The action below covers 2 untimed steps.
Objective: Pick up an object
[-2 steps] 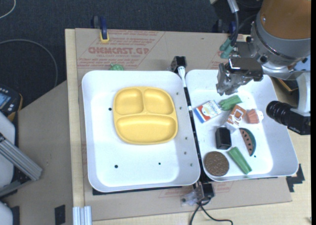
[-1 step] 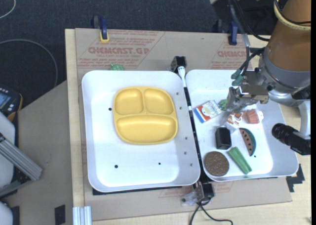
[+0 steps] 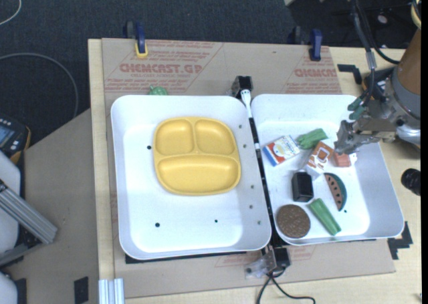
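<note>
Two white bins [image 3: 134,182] on a cardboard-topped bench [image 3: 100,95]; claw [image 3: 348,142] grip possibly unclear.

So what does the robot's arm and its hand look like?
The arm is chunky and rounded, mostly grey, with an orange band near the wrist at the picture's right edge. Thin dark cables run down beside it toward the wrist. The hand is a small boxy piece of dull grey metal, with blurry darker parts hanging below it. I can't make out any writing or markings on it.
</note>
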Each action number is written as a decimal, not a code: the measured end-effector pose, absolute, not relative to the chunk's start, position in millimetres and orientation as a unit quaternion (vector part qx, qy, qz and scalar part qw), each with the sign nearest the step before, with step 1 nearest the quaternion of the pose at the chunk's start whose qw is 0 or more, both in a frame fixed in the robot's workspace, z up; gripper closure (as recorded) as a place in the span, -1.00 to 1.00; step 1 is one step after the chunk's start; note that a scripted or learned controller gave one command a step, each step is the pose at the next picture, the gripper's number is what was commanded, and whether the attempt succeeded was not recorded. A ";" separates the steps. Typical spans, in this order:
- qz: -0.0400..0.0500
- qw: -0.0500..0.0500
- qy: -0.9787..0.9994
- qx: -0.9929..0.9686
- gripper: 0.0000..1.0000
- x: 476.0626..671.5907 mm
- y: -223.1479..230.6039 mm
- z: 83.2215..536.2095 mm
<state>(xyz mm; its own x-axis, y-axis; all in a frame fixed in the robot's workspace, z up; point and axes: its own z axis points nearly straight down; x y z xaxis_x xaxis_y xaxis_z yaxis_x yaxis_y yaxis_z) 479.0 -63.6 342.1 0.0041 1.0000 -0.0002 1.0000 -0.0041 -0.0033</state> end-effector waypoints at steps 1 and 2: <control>-0.001 -0.005 -0.705 -0.709 1.00 516.4 -162.9 366.7; -0.003 -0.004 -0.709 -0.706 1.00 492.8 -101.1 479.8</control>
